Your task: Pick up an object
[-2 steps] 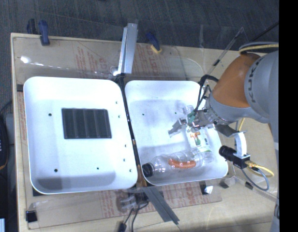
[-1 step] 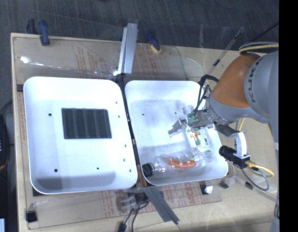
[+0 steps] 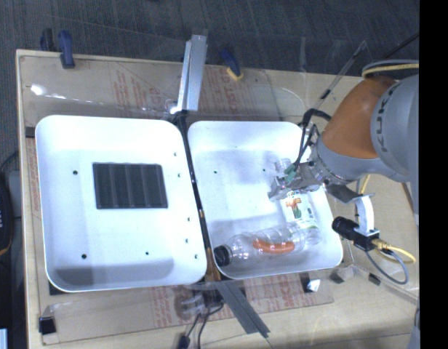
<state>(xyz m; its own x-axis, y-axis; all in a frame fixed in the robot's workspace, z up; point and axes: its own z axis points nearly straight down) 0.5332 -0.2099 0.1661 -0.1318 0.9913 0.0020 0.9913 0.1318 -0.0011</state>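
White plastic forms the two shallow bins set side by side on the desk (image 3: 100,89). In the left bin (image 3: 57,195) a dark ribbed panel (image 3: 129,185) is seen lying flat. In the right bin (image 3: 231,151) a clear bottle (image 3: 271,242) with a black cap and an orange piece inside is laid along the near wall, and a small white carton (image 3: 300,209) is placed just beyond it. The pincer (image 3: 288,180) is lowered above the carton; whether it is open cannot be told
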